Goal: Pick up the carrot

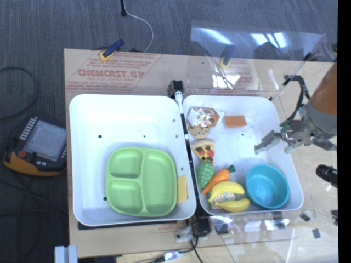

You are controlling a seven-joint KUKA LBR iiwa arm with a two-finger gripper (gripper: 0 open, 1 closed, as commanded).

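right bin (277, 109), near edge first: bananas (228, 195) at 6 o'clock, blue bowl (266, 186) beside them at 5 o'clock. carrot (217, 178) lies just beyond the bananas, touching their top, tilted with its green top toward 1 o'clock; a green fruit (205, 172) sits against its 9 o'clock side. beyond that, a pizza slice (203, 150) by the left wall, then a cookie-like piece (202, 119) at 11 o'clock and an orange block (236, 121) at 12 o'clock.
left bin (98, 114) holds a green tray (142, 181) with 3 compartments, near its front.
gripper (272, 141) hovers at the right bin's 3 o'clock side, above the bowl, well apart from the carrot. fingers' spread: cannot tell; nothing seen between them.
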